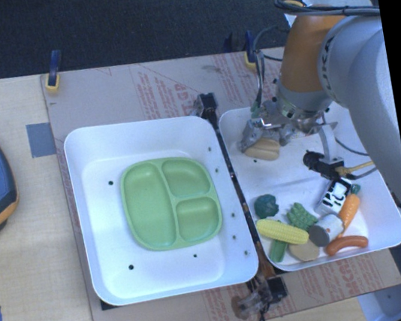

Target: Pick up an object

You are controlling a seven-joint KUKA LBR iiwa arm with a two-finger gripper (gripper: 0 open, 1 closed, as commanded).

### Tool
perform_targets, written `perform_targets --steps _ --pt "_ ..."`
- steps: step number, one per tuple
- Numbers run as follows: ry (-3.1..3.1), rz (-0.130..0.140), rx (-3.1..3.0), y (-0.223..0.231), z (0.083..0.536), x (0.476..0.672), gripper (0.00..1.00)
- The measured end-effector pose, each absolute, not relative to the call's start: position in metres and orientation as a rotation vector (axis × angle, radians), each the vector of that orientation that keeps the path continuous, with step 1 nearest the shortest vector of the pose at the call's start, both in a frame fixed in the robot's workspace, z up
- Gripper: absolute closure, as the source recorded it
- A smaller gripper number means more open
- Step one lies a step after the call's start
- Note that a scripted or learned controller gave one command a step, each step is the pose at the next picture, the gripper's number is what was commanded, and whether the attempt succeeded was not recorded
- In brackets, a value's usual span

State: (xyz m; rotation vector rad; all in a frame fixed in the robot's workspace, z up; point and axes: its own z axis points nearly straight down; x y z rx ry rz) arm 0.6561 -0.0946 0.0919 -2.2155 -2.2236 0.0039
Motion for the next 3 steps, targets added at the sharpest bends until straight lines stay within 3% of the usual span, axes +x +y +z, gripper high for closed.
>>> perform_targets --steps 2,3 --pt "-2.223 0.003 -2.218 -0.100 0.092 0.656 0.00" --pt "-2.223 0.005 -2.215 -0.101 0.102 0.656 1.00"
